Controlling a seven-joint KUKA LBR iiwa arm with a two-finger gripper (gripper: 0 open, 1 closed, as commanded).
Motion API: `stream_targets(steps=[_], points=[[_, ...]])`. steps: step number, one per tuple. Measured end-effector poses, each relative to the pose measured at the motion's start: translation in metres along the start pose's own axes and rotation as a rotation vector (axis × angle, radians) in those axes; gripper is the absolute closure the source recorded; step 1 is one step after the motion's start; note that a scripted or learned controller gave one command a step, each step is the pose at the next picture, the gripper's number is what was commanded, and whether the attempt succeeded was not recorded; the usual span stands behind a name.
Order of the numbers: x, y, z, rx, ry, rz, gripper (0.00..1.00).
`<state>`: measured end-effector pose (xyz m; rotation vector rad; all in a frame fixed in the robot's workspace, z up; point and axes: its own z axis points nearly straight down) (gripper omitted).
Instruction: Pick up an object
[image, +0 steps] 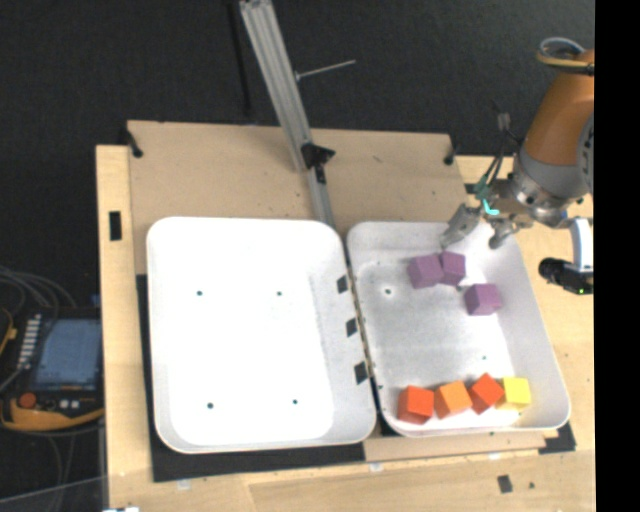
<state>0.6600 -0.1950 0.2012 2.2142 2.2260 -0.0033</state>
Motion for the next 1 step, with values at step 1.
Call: stream_targets(steps=[1], points=[[0.0022,0.0092,0.0541,0.003,0.002,-0.001,0.0]])
